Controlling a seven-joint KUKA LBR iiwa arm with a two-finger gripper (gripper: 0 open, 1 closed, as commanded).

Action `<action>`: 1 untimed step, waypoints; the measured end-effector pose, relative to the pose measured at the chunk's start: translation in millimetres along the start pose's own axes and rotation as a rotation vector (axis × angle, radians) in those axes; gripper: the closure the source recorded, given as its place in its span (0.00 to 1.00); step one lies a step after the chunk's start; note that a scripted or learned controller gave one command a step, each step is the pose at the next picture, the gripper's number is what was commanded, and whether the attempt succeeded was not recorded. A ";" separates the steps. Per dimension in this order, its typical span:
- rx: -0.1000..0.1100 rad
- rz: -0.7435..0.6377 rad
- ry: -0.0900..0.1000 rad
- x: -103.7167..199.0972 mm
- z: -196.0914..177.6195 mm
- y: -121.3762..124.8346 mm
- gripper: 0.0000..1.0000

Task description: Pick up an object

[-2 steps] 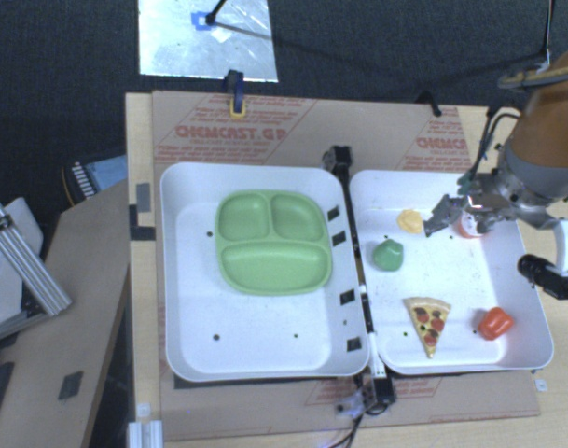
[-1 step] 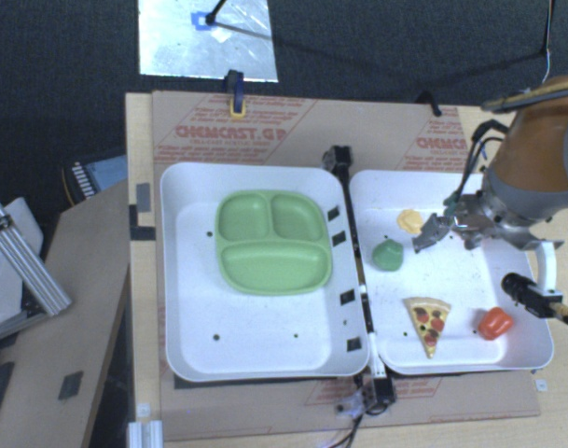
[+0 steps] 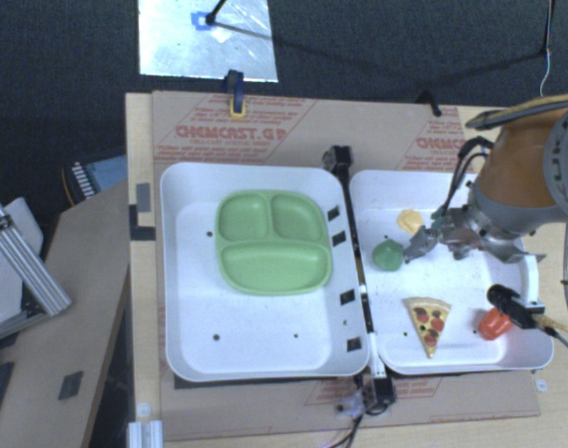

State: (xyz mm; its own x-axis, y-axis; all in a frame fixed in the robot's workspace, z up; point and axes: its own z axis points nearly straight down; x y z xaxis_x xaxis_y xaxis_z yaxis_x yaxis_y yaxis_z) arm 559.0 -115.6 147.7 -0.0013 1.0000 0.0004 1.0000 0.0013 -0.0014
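Two white bins on the bench: the left bin [image 3: 186, 343] well off from the gripper [image 3: 420, 246], the right bin [image 3: 470, 355] under it. One green divided plate [image 3: 272, 241], far to its left. Four small items: one green ball [image 3: 388, 256] just beside the fingertips, one yellow piece [image 3: 410, 220] just above, one pizza slice [image 3: 427, 321] below, one red piece [image 3: 493, 324] below-right

Dark carpet floor [image 3: 377, 26] bears a shiny metal sheet [image 3: 207, 26].
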 end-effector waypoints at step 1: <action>-0.004 -0.001 -0.001 -0.4 -12.4 1.0 1.00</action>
State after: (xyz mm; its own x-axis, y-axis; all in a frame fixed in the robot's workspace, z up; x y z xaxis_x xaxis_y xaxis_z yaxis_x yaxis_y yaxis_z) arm 560.0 -116.0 160.0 -0.0023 1.0000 -0.0008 1.0000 0.0023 0.0025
